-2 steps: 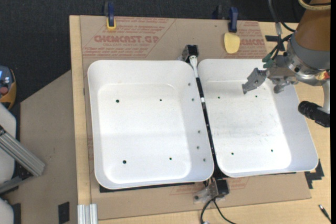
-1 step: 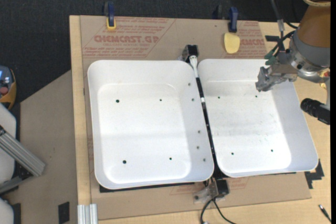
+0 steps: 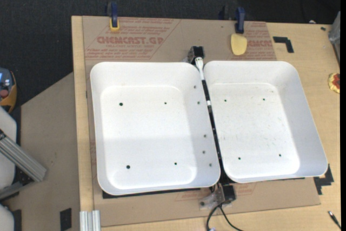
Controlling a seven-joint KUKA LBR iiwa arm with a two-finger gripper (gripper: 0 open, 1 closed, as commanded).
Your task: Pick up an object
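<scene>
Camera view: two shallow white plastic bins (image 3: pixel 146 132) are seen side by side on the brown desk (image 3: pixel 162 35); the end effector's state and bearing cannot be told.

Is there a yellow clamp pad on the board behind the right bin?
Yes, a yellow pad sits on the board just behind the right bin.

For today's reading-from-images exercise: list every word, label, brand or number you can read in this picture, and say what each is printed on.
"CHEMCAST GP", red print on the brown protective sheet covering the bench board, near its far left edge.
Fainter red print repeats near the yellow-tipped clamp on the far right: too blurred to read.
The left bin and right bin carry no text.
</scene>
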